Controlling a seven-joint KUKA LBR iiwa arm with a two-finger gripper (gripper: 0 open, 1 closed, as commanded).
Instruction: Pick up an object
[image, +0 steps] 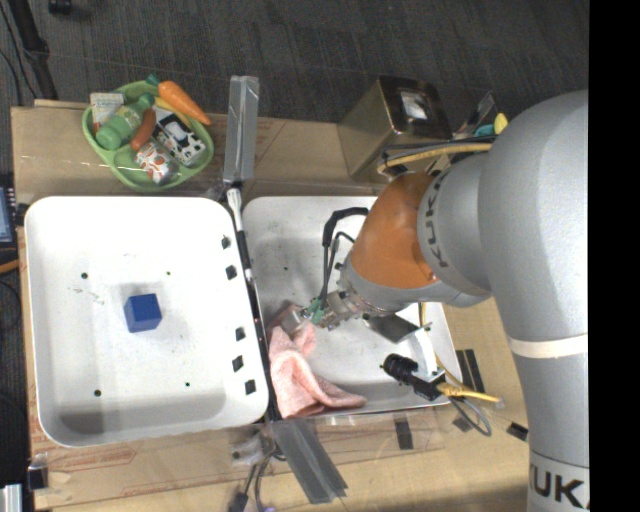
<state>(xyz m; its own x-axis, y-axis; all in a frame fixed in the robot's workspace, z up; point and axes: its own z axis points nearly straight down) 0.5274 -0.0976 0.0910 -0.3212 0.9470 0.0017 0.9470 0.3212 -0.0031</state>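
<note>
Camera view: pincer (292, 320) poised just above pink cloth (296, 375).

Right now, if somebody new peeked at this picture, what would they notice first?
Probably the big grey robot arm with its orange band, leaning in from the right over the right white bin. Its pincer is down by a crumpled pink cloth at that bin's near left side. After that, the small blue cube sitting alone in the left white bin, and the green bowl of toy food behind it.
</note>
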